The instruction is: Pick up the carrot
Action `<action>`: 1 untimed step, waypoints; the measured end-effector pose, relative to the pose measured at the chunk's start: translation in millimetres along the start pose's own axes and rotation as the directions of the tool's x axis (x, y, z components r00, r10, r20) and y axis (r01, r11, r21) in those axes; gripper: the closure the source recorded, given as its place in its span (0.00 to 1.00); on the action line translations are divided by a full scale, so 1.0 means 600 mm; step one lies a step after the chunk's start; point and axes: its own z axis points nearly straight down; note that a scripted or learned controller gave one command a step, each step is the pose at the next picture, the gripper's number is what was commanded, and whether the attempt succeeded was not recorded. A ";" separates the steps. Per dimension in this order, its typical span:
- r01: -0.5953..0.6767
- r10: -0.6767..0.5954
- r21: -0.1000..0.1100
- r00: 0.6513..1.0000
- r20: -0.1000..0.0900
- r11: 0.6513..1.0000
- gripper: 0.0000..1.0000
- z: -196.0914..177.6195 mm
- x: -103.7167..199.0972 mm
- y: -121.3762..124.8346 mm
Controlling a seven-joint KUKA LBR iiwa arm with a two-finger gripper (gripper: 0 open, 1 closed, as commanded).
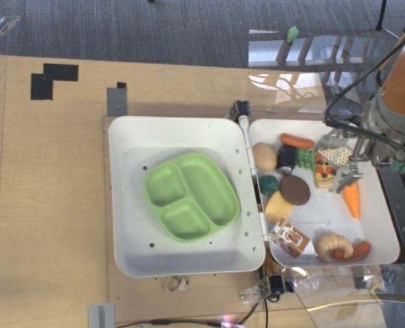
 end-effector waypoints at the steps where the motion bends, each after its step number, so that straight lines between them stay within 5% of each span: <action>1: -0.242 0.242 0.000 0.970 -0.011 0.970 0.00 0.238 0.012 -0.064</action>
